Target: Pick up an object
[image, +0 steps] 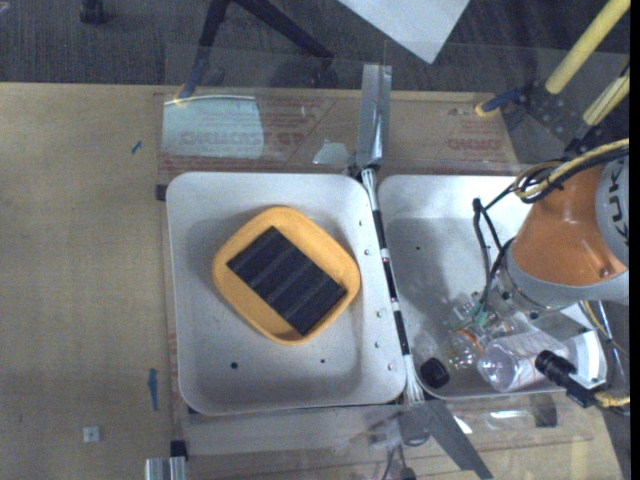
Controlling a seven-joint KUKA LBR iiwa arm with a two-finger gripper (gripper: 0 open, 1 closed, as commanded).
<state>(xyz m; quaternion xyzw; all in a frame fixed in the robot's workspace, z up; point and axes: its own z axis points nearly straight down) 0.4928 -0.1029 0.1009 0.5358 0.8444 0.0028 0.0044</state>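
Arm (575, 248) low over right bin (430, 218) near clear bottle (500, 363), jaws' state impossible to tell, yellow dish with dark insert (285, 273) resting untouched in left bin (200, 368), nothing visibly lifted yet.

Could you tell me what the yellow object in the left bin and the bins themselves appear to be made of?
The yellow object looks like matte plastic or rubber, with a dark ribbed panel set in top. The bins seem glossy white plastic, judging by soft sheen and rounded moulded corners.
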